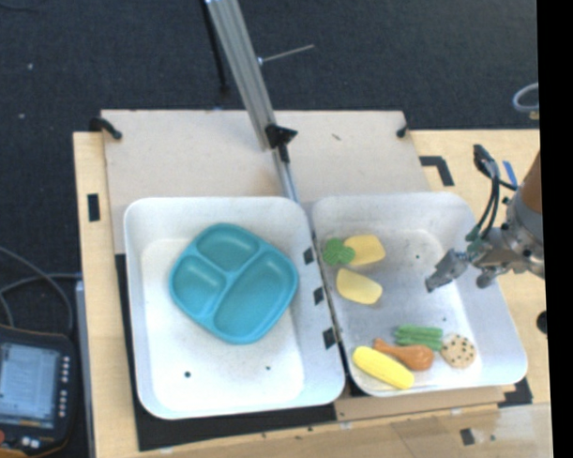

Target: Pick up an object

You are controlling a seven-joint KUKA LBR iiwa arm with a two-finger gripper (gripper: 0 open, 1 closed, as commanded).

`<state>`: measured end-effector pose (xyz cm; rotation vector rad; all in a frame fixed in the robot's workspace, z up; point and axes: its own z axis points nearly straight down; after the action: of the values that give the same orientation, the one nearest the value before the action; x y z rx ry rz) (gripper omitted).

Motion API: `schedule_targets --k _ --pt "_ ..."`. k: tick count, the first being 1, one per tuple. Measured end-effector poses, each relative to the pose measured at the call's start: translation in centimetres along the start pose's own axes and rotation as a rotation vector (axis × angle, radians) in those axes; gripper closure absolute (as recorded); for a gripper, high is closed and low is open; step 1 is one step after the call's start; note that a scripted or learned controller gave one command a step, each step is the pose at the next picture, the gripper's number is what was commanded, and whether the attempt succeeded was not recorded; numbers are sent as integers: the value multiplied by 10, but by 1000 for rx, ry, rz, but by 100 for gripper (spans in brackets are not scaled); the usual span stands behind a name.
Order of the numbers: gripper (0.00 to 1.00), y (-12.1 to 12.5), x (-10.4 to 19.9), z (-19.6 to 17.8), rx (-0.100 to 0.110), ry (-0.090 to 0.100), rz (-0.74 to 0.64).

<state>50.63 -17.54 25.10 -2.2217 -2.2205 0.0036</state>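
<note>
Camera view: right bin (474, 217) holds toy foods along its left wall and near rim; its centre and far part lie bare. Pincer (462, 272) hovers at the bin's right side, fingers spread, grasping nothing. Blue divided plate (234, 282) sits in left bin (151, 369).

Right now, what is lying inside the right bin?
Inside the right bin: two yellow pieces, one with a green top, a yellow banana-like toy, an orange carrot, green beans and a cookie. The gripper covers a little floor.
</note>
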Motion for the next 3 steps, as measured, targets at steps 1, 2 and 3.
schedule_targets --k 1,2,3 --pt "0 0 -11 52 2 0 1" --pt "0 -11 -11 105 2 1 1" --pt "100 -8 -11 91 -8 0 3"
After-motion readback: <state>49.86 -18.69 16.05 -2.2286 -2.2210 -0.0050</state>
